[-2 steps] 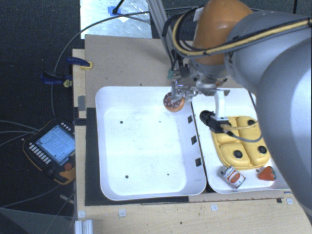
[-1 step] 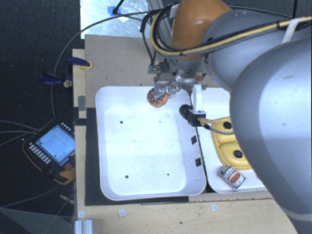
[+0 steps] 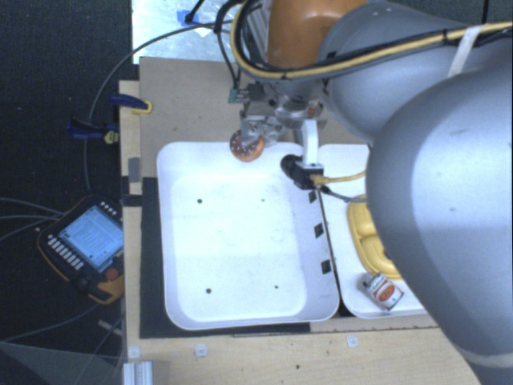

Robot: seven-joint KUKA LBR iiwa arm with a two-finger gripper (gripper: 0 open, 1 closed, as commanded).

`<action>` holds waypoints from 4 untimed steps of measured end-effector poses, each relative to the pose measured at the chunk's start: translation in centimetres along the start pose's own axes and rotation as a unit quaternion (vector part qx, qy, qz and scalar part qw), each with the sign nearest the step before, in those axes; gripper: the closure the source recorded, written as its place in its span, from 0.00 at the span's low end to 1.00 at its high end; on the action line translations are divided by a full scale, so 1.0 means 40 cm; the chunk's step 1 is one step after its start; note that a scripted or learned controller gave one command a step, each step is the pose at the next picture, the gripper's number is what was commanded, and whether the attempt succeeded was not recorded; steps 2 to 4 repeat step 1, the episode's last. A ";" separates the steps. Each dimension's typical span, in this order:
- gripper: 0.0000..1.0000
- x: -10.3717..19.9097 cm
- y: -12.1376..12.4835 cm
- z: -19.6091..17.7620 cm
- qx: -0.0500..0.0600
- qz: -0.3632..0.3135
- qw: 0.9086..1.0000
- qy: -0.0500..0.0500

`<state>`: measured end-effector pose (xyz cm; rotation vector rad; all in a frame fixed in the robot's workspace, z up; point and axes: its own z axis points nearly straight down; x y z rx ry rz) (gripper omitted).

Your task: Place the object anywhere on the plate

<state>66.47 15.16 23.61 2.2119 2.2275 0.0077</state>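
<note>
A small round brown and orange object (image 3: 247,147), like a doughnut, hangs at the far rim of the left bin (image 3: 232,295). My gripper (image 3: 255,133) comes down onto it from above, and its fingers close on the object's top. In the right bin, a curved yellow piece (image 3: 365,235) that looks like the plate's rim shows past the arm. The arm hides the rest of it.
A small red and white can (image 3: 383,291) lies at the near end of the right bin (image 3: 353,307). The arm's big grey links cover most of that bin. A black cable fitting (image 3: 298,170) hangs over the divide between the bins. A teach pendant (image 3: 86,239) lies off the bench at left.
</note>
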 end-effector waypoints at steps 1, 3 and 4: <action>0.00 -0.003 -0.002 0.002 0.001 0.001 1.000 -0.001; 0.00 -0.003 -0.002 0.002 0.001 0.001 1.000 -0.001; 0.00 -0.003 -0.002 0.002 0.001 0.001 1.000 -0.001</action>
